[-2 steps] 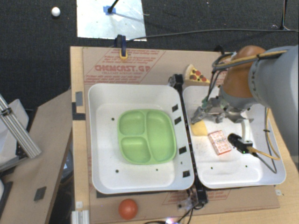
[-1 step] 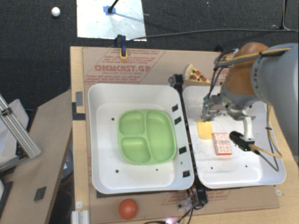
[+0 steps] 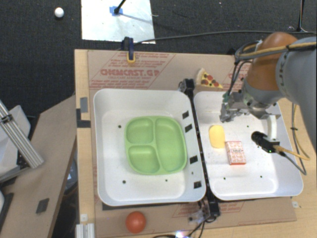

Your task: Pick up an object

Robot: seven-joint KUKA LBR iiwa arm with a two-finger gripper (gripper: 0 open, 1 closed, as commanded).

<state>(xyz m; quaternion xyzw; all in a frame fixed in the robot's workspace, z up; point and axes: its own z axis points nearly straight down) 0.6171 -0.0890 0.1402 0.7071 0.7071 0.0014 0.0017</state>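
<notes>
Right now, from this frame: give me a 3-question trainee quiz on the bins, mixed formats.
1. True or false: the green divided tray lies in the right bin.
2. Multiple choice: what lies right beside the yellow object in the right bin? A) an orange ball B) a pink-red patterned box C) a pizza slice toy
3. Fill in: the gripper hangs over the ___ bin.

Key
1. False: it lies in the left bin.
2. B: the pink-red box. The orange ball sits on the bench in front of the bins, and the pizza slice toy lies behind them.
3. right
</notes>
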